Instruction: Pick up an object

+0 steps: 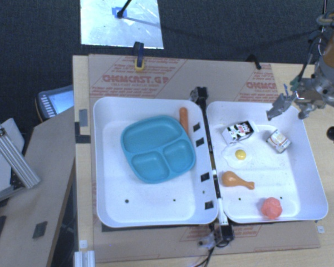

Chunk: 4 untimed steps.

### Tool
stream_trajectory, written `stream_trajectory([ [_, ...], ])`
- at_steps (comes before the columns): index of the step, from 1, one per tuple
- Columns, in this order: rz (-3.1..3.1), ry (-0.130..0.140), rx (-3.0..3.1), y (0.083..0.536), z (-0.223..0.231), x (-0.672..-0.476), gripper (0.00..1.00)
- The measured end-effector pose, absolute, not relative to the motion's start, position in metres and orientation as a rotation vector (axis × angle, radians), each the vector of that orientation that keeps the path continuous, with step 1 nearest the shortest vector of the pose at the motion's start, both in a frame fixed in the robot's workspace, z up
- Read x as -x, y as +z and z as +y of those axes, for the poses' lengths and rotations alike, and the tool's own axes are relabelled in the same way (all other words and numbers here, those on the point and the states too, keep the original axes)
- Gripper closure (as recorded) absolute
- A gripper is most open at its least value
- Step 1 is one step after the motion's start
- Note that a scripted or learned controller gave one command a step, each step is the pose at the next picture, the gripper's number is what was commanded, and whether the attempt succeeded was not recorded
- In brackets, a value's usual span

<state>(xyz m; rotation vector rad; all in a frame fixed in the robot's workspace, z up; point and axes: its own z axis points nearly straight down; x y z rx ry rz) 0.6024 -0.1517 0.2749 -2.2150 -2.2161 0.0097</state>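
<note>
My gripper hangs over the far right corner of the right white bin, jaws spread apart and gripping nothing. In that bin lie a small black-and-white patterned carton, a silver crumpled can near the right wall, a plastic fried egg, an orange toy drumstick and a pink ball at the near side. The left white bin carries a blue divided plastic plate with an orange toy sausage just beyond it.
</note>
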Motion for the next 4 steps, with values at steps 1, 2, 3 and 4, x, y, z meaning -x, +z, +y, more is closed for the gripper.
stream_trajectory([
  [1,-2.226,-0.001,2.219,0.282,-0.151,-0.604,0.0],
  [2,-2.22,0.003,2.219,0.222,-0.153,-0.598,0.0],
  [3,-2.221,0.002,2.219,0.169,-0.153,-0.588,0.0],
  [4,-2.221,0.001,2.22,0.126,-0.157,-0.592,0.0],
])
